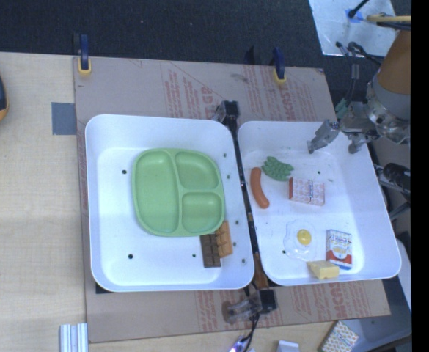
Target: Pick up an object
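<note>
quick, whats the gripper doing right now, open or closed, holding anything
Gripper: open, fingers spread, nothing between them; it hovers over the far right part of the right bin.

The right bin (368,196) holds a sausage (259,188), green leafy piece (277,169), and pink carton (306,191). Nearer lie a fried egg (302,238), small box (339,246) and cheese wedge (323,270).

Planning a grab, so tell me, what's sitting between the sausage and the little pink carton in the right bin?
In the camera view, bare white bin floor lies between the sausage and the pink carton. The green leafy toy sits just above that stretch, not in it.
</note>
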Action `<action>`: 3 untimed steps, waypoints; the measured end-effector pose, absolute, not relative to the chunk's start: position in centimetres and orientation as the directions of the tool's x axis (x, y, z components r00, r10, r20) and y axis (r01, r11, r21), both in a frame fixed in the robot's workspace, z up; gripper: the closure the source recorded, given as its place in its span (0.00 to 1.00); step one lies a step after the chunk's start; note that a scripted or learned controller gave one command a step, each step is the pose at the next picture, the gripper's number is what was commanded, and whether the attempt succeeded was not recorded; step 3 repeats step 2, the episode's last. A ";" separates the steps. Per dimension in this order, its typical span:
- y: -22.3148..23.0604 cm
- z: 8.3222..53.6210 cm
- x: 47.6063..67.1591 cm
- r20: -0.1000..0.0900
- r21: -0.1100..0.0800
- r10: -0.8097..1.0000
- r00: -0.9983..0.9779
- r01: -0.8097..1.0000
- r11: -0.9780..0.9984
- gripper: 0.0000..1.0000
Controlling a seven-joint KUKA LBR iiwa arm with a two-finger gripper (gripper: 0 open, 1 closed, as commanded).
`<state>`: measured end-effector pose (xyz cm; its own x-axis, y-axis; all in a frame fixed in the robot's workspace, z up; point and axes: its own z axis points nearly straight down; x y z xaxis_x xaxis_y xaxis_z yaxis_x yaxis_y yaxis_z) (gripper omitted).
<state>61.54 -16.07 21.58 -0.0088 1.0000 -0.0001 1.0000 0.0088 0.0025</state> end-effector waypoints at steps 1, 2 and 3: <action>-14.2 16.1 53.6 0.003 -0.012 1.000 -0.003 1.000 0.003 0.00; -11.8 8.8 49.9 0.004 -0.012 1.000 -0.005 1.000 0.005 0.00; -11.8 8.8 49.9 0.004 -0.012 1.000 -0.005 1.000 0.005 0.00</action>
